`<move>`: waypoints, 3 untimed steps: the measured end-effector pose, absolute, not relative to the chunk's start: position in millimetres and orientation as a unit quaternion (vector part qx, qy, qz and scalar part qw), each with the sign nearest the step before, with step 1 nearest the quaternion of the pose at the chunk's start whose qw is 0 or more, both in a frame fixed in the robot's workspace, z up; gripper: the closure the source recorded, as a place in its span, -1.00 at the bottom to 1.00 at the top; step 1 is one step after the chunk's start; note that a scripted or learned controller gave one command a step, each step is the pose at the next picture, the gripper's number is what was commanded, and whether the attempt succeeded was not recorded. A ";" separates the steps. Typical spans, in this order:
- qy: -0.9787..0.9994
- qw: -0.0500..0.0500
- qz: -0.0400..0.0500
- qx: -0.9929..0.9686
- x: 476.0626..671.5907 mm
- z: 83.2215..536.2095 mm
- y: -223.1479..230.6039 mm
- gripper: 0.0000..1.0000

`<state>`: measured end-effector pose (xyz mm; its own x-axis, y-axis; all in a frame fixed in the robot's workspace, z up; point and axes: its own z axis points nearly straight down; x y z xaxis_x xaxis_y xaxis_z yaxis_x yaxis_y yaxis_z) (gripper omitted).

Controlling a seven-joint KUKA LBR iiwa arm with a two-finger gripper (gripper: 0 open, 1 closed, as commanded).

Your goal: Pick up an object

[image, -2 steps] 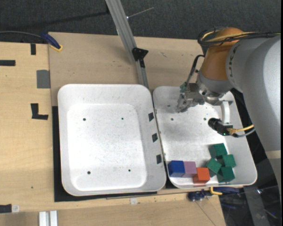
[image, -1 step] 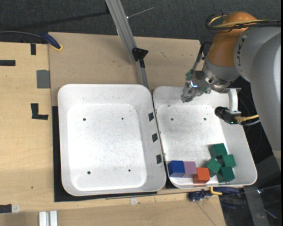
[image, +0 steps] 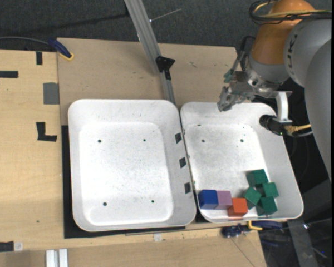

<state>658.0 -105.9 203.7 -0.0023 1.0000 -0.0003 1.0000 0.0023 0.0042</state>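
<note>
Your bench (image: 117, 65) is a tan board carrying two shallow white bins side by side, with a grey metal rail (image: 147, 35) slanting down from the top toward the gap between them. Look at the gripper (image: 227, 103): it hangs over the far rim of the right bin (image: 222, 149), with nothing visible between its tips; you cannot tell from here how far apart they stand. Above it you see the grey wrist and the orange band (image: 273, 29) of the arm. The objects sit well apart from it, in the near corner of that bin: a blue cube (image: 208, 198), a purple cube (image: 224, 198) touching it, an orange cube (image: 239, 206), and a cluster of green blocks (image: 261, 191). The left bin (image: 125, 160) lies alongside.
</note>
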 end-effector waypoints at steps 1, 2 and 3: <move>0.708 0.001 0.001 0.707 658.6 228.6 -105.4 1.00; 0.709 -0.001 0.000 0.705 651.8 236.7 -48.2 1.00; 0.709 -0.002 -0.001 0.705 633.4 225.7 -1.0 1.00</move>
